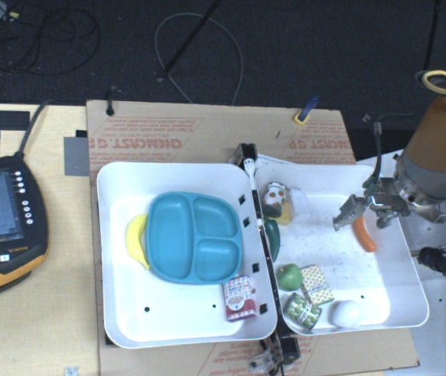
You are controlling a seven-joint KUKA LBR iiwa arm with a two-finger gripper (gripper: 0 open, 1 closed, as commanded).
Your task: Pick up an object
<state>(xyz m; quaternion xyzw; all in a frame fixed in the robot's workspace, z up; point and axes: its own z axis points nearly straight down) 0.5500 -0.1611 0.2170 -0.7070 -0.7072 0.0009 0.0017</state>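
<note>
My gripper (364, 212) hangs over the right part of the right bin (411, 288), open, with one finger (346, 211) spread left and the other toward the right. An orange carrot (366, 235) lies on the bin floor just below the gap between the fingers; I cannot tell whether they touch it. In the same bin lie a small toy figure (276, 201), a dark green piece (272, 238), a green ball-like fruit (289, 276), a patterned packet (316, 283), a green can (302, 312) and a white egg (346, 313).
The left bin (121, 312) bears a blue divided plate (195, 237), a yellow banana (135, 241) at its left side and a red-and-white carton (241, 298). A control pendant (3, 218) sits on the bench at far left. Cables lie behind the bins.
</note>
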